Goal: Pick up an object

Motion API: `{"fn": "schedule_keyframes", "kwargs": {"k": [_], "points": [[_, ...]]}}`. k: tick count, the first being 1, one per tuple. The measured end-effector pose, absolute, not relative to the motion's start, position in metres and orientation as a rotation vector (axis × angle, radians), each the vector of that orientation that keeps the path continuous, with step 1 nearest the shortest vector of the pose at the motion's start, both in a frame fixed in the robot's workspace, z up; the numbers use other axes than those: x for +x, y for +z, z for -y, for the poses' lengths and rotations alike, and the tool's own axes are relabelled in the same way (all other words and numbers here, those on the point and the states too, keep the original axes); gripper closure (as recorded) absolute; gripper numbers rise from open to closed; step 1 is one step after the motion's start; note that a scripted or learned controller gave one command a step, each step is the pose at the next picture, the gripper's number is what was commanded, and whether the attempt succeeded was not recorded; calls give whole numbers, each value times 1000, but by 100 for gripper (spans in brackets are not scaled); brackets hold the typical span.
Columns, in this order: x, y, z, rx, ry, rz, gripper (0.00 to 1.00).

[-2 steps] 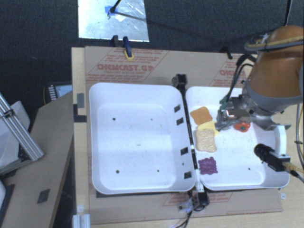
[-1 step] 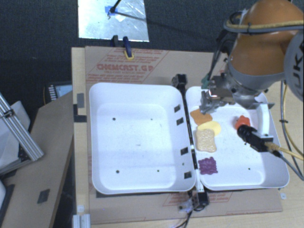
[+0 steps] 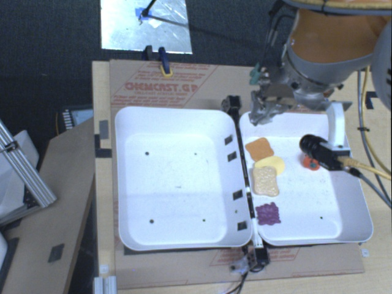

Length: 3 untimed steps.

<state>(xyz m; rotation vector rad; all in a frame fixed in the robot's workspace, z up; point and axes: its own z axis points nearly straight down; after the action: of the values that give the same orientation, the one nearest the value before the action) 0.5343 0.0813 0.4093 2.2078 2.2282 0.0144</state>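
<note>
The right bin (image 3: 318, 207) holds several small things near its left wall. An orange flat piece (image 3: 259, 147) lies farthest back, with a yellow piece (image 3: 271, 164) touching its near side. A beige slice (image 3: 266, 181) comes after that, and a purple bunch (image 3: 267, 214) lies closest to the front. A small orange-red thing (image 3: 311, 163) rests further right. My gripper (image 3: 262, 114) hangs over the bin's far left corner, just behind the orange piece, with nothing seen in it.
The left bin (image 3: 177, 176) lies beside the right one, joined by a dark divider (image 3: 242, 164). Both rest on a cardboard sheet (image 3: 165, 84). A clamp (image 3: 164, 63) sits at its far edge and a shiny foil sheet (image 3: 147, 17) lies behind.
</note>
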Motion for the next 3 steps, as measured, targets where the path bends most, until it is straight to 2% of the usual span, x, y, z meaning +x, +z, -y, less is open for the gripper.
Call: {"fn": "schedule_keyframes", "kwargs": {"k": [1,2,3], "points": [[485,384,-96,2216,-1,-2230,100],[487,511,-133,2207,24,-2226,100],[518,467,-202,2212,-1,-2233,100]]}}
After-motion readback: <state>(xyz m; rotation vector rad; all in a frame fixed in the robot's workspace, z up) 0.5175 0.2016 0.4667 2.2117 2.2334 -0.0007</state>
